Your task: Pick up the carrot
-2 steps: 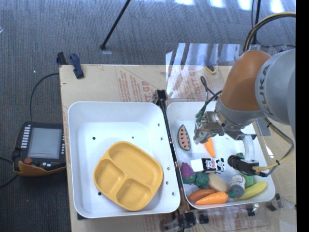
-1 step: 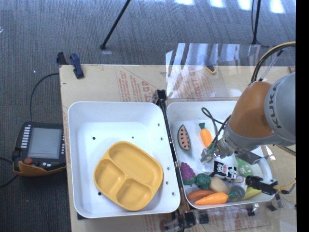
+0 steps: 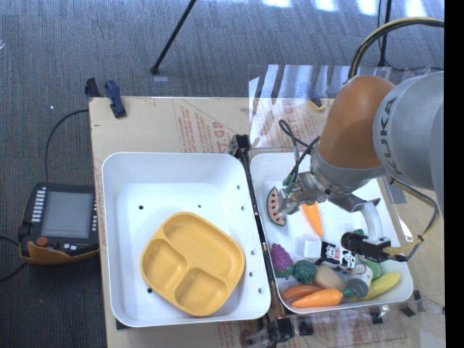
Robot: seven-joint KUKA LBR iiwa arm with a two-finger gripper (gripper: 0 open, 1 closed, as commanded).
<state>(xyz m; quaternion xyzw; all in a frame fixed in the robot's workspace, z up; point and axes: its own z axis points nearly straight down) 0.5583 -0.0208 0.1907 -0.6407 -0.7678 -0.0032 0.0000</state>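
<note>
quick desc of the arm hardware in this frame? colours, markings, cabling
Grey KUKA arm with a rounded orange band above the wrist; dark KUKA lettering runs along the grey shell. A yellow-and-black cable loops over the top, and thin dark wires hang near the wrist. The small metallic tool sits below it.

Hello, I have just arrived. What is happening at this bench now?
A grey KUKA arm reaches in from the right over the right bin, which holds toy food. Its gripper is low in that bin, right beside an orange carrot and a watermelon slice. I cannot tell whether it grips the carrot. Another carrot lies at the bin's near edge. The left bin holds a yellow divided plate.
</note>
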